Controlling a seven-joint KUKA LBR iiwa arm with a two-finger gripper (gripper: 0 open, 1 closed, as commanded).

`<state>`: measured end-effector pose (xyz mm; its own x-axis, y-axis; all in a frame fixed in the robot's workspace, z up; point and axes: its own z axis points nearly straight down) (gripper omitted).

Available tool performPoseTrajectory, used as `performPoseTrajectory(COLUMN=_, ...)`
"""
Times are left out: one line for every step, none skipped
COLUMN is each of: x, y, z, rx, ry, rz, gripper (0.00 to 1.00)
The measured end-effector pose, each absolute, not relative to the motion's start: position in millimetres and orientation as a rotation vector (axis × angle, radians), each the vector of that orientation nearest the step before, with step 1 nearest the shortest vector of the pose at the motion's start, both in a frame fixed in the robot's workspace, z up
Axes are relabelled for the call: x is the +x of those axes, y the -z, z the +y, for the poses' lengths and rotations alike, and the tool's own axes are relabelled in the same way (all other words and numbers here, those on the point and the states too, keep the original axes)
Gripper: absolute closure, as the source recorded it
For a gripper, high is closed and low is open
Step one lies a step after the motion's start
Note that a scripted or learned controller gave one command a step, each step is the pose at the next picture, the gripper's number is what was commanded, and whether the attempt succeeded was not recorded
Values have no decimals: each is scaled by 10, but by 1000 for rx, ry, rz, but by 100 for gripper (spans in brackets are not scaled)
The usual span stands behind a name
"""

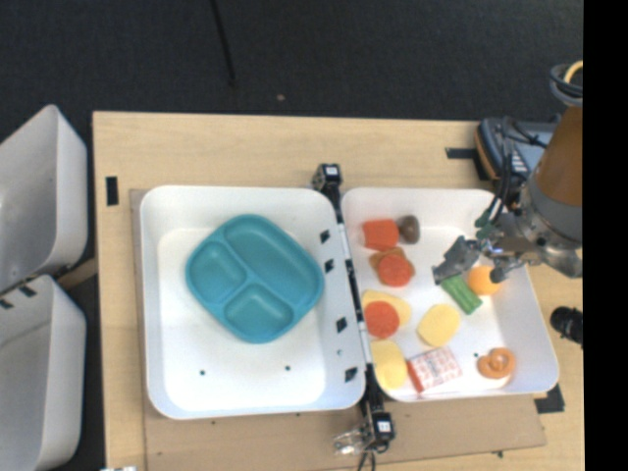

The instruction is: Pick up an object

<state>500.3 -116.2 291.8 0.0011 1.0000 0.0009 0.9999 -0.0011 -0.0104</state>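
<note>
Hovering over the right bin's toys

Reaching in from the right, the gripper (478, 263) hangs over the right bin (520, 381), just above a green block (460, 293) and an orange ball (483, 281). Whether it stands apart or together, I cannot tell. A teal tray (254, 277) lies in the left bin (167, 371).

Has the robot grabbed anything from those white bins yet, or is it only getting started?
Nothing looks picked up yet. The gripper hangs low over the right bin, by the green piece and a small orange piece. Whether it grips either is unclear. Lifting one is left. The blue tray sits in the left bin.
</note>
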Motion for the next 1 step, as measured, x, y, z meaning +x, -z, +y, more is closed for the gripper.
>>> performPoseTrajectory(x=5020, y=-2976, z=-1159, rx=-2221, ry=1, rz=-2225, gripper=0)
